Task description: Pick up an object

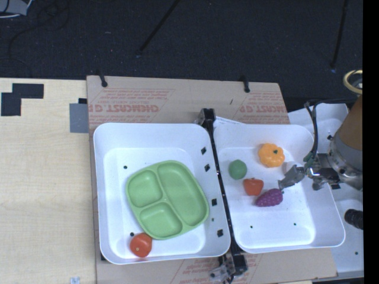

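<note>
Two shallow white bins sit side by side on a bench, seen from above at a slant. Farthest from the claw, in the left bin (106,158), a green divided plate (167,199) lies tilted, with a small red tomato (141,245) just off its near corner.

The right bin (302,238) holds four small toy foods, all to the left of the claw (290,178). A green ball (237,169) is the farthest of them. A small red pepper (253,186) lies nearer and slightly toward the viewer. An orange pumpkin (271,155) sits up and to the left of the claw, close by. A purple bunch of grapes (269,197) lies just below and left of the claw tip, the nearest thing to it, and looks the likeliest pick. Its long axis runs roughly left to right, rising slightly toward the claw.

The grey arm reaches in from the right, its claw low over the right bin, beside the grapes. Nothing is visibly held, and whether the claw is wide or narrow cannot be told.
</note>
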Controlling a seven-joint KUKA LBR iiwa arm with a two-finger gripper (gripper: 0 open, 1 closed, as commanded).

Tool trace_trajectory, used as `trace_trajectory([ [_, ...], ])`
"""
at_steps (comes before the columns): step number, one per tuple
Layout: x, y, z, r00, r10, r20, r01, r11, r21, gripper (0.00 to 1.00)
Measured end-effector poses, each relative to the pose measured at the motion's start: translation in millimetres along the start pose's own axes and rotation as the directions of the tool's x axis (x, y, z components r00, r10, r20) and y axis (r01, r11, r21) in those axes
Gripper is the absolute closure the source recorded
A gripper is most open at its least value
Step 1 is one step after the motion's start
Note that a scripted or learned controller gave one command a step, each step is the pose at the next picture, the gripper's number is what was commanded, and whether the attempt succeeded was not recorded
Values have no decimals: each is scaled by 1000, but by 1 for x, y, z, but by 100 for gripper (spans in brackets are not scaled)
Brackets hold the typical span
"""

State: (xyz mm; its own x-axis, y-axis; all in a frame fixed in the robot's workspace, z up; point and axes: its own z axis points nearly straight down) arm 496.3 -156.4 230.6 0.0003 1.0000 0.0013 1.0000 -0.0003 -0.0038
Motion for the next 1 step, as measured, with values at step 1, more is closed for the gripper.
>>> trace_trajectory([
  [1,-1,4,45,1000,0,-1,0,1000,4,0],
])
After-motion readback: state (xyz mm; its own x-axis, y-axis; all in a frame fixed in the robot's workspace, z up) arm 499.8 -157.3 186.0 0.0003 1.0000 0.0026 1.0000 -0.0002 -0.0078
